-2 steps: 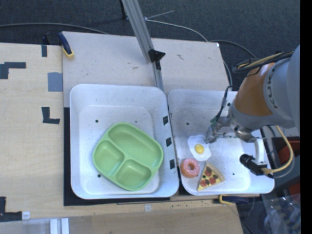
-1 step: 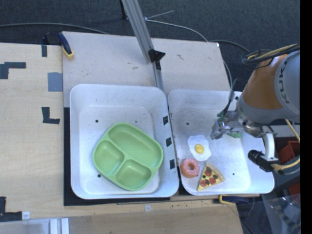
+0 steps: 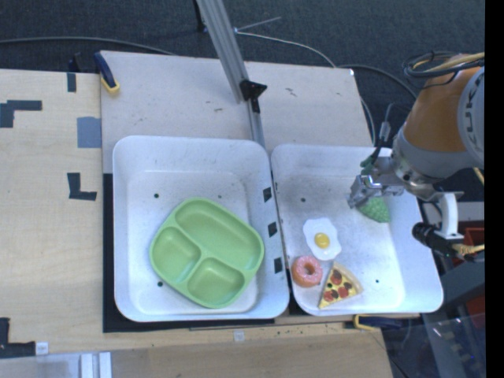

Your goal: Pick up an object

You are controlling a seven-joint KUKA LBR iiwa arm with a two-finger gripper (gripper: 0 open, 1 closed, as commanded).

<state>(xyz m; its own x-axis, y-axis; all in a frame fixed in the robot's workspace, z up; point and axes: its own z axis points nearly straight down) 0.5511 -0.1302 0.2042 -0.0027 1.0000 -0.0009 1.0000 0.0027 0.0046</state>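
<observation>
Green toy (image 3: 376, 209) lies in the right bin (image 3: 409, 290), and we see the end effector (image 3: 364, 192) touching its upper left edge; we cannot tell its opening. Egg (image 3: 321, 239), donut (image 3: 306, 271), pizza slice (image 3: 339, 287) sit nearby.

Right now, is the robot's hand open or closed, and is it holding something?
Hand: cannot be told; it sits right at a green object in the right bin.
</observation>
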